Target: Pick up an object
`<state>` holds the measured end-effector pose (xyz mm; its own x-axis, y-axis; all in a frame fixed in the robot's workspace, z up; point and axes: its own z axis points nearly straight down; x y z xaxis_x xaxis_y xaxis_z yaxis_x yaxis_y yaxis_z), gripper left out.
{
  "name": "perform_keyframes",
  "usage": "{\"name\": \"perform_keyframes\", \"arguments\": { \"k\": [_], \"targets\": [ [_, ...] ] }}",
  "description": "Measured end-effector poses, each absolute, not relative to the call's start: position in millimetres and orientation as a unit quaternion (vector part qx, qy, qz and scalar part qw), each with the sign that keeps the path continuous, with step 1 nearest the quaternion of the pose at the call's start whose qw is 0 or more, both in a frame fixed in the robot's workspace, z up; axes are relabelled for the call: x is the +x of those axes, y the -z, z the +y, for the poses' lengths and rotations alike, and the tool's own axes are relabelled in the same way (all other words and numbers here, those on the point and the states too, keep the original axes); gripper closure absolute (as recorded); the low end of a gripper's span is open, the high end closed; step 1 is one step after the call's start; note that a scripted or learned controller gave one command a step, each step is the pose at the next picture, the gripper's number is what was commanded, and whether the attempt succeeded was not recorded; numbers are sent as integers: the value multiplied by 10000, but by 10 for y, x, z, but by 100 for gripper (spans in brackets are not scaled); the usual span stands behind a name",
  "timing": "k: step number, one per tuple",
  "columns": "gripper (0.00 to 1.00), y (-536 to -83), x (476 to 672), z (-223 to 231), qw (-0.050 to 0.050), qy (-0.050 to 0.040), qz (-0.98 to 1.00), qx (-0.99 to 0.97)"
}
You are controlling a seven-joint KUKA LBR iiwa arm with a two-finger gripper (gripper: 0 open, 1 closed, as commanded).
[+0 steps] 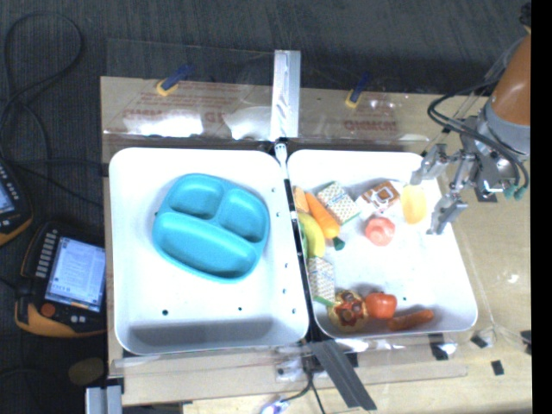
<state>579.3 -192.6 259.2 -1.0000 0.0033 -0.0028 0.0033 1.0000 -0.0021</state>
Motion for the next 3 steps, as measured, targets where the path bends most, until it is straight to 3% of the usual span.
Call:
{"name": "perform_keyframes", "arguments": {
  "k": [1, 2, 3],
  "targets": [
    [0, -1163, 5801, -2022, 1, 5, 9972, 748],
    [0, -903, 6029, -1348, 60, 3, 9858, 1676],
    [0, -910, 5513, -1174, 84, -1, 9642, 2651]
  ]
}}
